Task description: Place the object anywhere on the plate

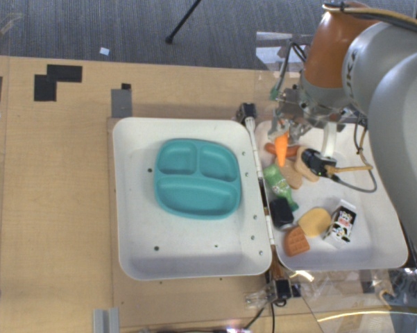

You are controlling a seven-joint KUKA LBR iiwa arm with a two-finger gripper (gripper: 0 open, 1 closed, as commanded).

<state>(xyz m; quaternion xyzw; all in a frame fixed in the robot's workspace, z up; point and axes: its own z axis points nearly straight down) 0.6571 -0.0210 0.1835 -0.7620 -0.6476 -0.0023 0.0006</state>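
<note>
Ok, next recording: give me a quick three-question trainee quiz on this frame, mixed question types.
1. True or false: the teal plate lies in the left bin.
2. Which item is nearest the gripper? A) the orange carrot B) the black-and-white carton C) the yellow piece
3. Fill in: the plate has ___ compartments.

Key: 1 true; 2 A; 3 three.
</note>
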